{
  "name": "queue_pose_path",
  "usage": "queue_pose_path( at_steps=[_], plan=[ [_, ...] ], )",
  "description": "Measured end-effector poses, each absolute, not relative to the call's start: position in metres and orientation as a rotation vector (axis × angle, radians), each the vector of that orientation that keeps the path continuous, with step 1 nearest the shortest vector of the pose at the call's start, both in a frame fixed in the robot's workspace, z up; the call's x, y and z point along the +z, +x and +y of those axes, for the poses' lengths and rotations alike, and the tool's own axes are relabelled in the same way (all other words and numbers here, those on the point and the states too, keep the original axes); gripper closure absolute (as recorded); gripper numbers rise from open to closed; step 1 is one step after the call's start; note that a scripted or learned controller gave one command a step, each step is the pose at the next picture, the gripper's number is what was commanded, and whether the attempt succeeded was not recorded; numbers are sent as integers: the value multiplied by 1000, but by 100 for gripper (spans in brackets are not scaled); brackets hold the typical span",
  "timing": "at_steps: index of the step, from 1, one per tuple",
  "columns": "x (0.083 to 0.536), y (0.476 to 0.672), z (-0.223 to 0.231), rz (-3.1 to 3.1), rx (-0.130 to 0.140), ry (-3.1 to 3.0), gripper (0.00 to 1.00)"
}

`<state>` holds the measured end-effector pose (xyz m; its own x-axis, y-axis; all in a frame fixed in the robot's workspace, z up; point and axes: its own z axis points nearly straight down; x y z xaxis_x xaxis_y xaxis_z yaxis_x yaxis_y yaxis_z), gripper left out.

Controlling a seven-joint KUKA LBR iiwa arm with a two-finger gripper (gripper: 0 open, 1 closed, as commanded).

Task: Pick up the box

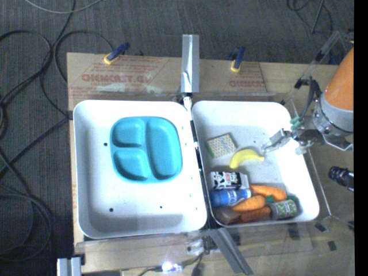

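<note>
A small flat box (221,145) with a pale green patterned top lies in the right bin (253,111), near its left wall. It rests tilted, apart from the other items. My gripper (276,142) hangs over the right part of that bin, about a hand's width right of the box. Its tip is just beyond the right end of a yellow banana (246,157). Nothing shows in the gripper. The arm (339,105) comes in from the right, over the bin's right rim.
Along the front of the right bin lie a black-and-white carton (228,180), a blue bottle (229,198), two carrots (268,192), a green can (285,207) and a brown item (230,215). The left bin (92,171) holds a blue divided tray (146,148).
</note>
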<state>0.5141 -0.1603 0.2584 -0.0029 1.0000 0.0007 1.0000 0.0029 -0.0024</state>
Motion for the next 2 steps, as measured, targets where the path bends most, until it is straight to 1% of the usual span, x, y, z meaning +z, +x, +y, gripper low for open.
queue_pose_path(
  at_steps=[1,2],
  plan=[
    [137,544,-117,-2366,2,-2061,0],
    [88,649,-103,-2234,-6,-2218,0]
  ],
)
